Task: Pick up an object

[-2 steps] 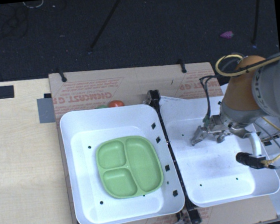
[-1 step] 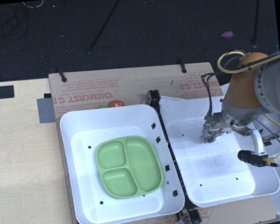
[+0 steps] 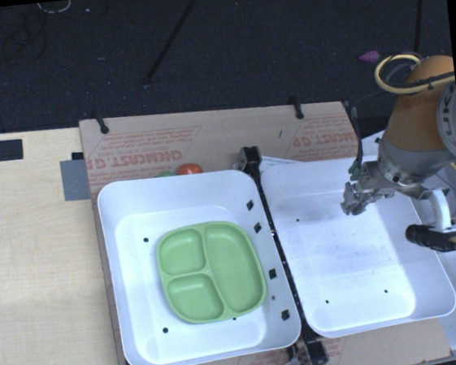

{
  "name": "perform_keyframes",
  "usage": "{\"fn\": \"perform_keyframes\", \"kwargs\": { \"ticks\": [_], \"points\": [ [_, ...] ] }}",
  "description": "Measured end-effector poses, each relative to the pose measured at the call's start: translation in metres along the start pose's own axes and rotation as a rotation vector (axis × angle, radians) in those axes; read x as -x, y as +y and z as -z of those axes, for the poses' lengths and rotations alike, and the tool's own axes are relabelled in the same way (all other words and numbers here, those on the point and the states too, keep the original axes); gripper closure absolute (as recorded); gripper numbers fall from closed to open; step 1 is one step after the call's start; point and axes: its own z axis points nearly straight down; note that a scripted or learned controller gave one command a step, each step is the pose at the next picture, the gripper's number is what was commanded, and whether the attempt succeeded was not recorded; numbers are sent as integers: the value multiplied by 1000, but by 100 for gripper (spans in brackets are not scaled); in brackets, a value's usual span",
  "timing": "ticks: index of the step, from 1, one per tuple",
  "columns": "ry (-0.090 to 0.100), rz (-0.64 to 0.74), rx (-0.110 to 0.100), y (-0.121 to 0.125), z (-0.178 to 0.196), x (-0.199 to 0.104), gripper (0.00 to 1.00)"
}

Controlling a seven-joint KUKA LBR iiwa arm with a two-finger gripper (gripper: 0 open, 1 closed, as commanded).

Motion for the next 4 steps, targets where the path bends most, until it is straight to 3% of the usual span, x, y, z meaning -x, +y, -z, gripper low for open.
{"fn": "perform_keyframes", "kwargs": {
  "ticks": [2,4],
  "points": [
    [0,4,1,-1,99,-6,100],
    [3,7,-6,-8,105,-107,100]
  ]
}}
